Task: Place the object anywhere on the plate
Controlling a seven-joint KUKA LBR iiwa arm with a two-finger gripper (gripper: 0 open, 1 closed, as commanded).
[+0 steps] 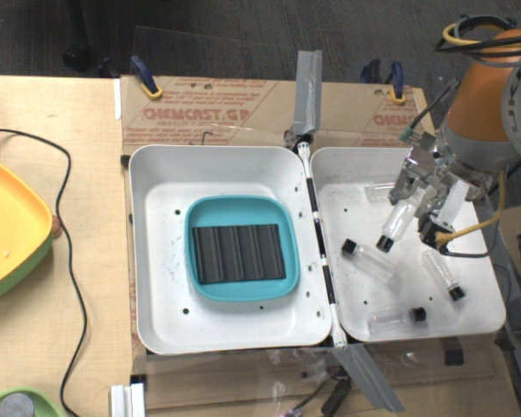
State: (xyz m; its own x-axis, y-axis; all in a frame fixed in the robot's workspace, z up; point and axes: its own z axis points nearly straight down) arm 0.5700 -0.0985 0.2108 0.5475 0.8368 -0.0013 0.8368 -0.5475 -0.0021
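Note:
A teal plate (pixel 240 250) with a dark ribbed centre lies in the left bin (pixel 156 233). Several clear vials with black caps lie in the right bin (pixel 478 315). My gripper (pixel 424 200) hangs over the upper middle of the right bin. A clear vial (pixel 395 224) slants down and to the left from directly under it, black cap lowest. The vial's upper end meets the gripper body; whether it is held or lying on the bin floor I cannot tell.
Other vials lie at the bin's middle left (pixel 362 252), right (pixel 443 274) and front (pixel 398 320). A ridge (pixel 317 233) divides the two bins. Yellow dishes (pixel 9 233) and a black cable (pixel 69 259) lie on the bench to the left.

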